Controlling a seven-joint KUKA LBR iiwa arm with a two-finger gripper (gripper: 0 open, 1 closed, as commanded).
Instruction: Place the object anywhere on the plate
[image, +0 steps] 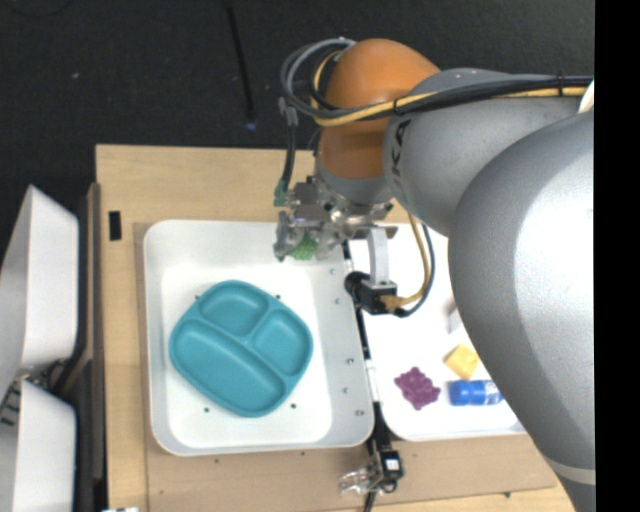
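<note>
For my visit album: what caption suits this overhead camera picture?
Robot arm's claw, something green at its tip, hovers over the left bin above a teal divided plate; purple, yellow, blue toys wait beside.

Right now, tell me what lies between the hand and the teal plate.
In the camera view, just bare white bin floor separates the hand, with something green at it, from the teal plate below and to its left. Nothing lies on that stretch.

I see a teal plate (241, 346) in the white left bin (160, 300). The right bin (430, 428) carries a purple piece (417, 386), a yellow block (461, 360) and a blue one (473, 393). Something green (303, 246) shows at my gripper (300, 240).
</note>
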